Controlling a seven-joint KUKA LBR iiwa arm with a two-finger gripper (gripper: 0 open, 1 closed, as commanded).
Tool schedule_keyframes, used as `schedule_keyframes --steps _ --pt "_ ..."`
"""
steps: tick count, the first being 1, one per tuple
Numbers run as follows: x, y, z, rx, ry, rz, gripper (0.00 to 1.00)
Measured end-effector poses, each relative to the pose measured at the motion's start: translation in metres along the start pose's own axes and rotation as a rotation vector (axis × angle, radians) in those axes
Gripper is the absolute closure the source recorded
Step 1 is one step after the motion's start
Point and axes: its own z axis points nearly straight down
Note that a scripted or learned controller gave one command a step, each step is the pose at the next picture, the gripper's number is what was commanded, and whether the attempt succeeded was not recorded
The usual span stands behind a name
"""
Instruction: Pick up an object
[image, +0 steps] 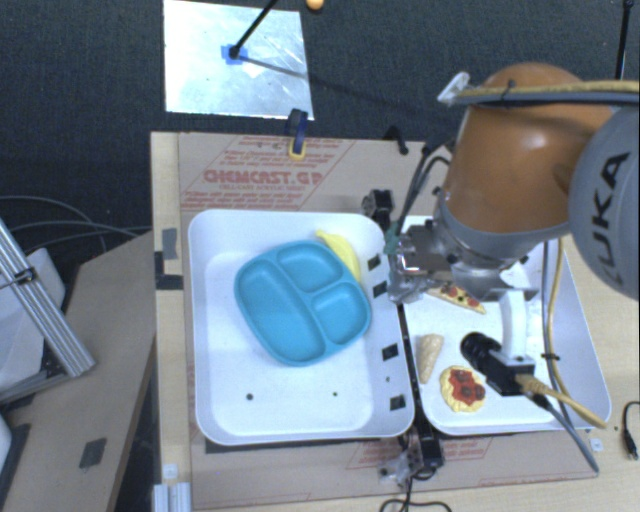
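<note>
Objects we see: a blue plate (300, 305) in the middle of the left bin (230, 400), a banana (342, 252) touching its upper right edge, and in the right bin (580, 380) a pizza slice (458, 296), a round red-and-yellow piece (464, 388) near the lower edge and a pale cone (429, 352) just left of it. The gripper (405, 278) sits low over the wall between the bins, just left of the slice, and we cannot tell whether it is spread or pressed together.

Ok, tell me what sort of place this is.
Probably a robotics lab test bench, not a kitchen. A grey and orange KUKA arm reaches over two shallow white bins holding a blue divided plate and toy food, and aluminium framing stands at the view's left edge.
</note>
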Motion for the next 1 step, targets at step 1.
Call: schedule_keyframes --steps 1 --pt "-0.0861 0.0007 -0.0533 -0.010 -0.001 0.003 1.00"
